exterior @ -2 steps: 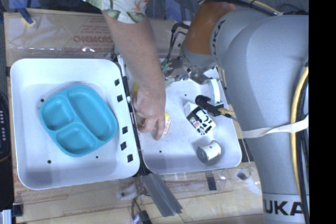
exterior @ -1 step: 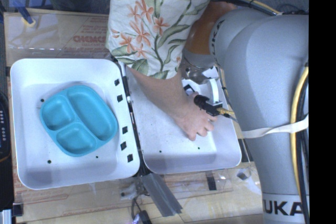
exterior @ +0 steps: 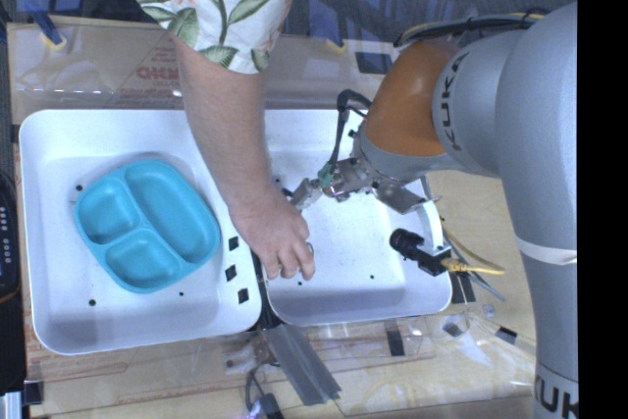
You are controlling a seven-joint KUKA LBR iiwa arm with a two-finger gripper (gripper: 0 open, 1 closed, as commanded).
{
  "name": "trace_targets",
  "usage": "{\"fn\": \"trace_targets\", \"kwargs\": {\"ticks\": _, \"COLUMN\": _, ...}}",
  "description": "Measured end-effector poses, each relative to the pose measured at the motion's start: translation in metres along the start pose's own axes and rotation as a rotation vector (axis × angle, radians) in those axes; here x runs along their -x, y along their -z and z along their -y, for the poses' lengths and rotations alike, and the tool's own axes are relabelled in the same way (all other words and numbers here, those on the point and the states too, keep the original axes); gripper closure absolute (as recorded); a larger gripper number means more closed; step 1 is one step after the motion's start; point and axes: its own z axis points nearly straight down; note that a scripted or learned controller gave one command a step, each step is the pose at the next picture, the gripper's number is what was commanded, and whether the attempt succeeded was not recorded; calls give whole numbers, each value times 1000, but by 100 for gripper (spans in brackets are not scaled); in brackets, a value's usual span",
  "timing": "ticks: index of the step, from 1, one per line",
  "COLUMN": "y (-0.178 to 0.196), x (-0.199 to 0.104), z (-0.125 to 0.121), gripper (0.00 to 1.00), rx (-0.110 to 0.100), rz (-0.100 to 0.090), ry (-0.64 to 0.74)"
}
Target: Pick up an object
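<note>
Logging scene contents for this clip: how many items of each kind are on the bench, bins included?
White bins: 2
Blue divided plate: 1, in the left bin
Person's hand: 1, reaching into the right bin
Robot gripper: 1
Total: 5

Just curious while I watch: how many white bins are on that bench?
2. The left bin holds a blue divided plate. The right bin lies beneath the robot's arm and a person's hand; parts of it are hidden.
</note>
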Motion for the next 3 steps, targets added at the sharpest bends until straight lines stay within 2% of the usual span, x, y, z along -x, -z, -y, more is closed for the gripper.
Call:
{"fn": "trace_targets", "kwargs": {"ticks": 1, "y": -60, "x": 71, "z": -68, "gripper": 0, "rx": -12, "rz": -7, "ry": 60}}
{"fn": "trace_targets", "kwargs": {"ticks": 2, "y": -26, "x": 50, "z": -91, "gripper": 0, "rx": -8, "rz": -4, "ry": -227}}
{"fn": "trace_targets", "kwargs": {"ticks": 3, "y": -59, "x": 12, "z": -93, "gripper": 0, "rx": -13, "rz": -8, "ry": -125}}
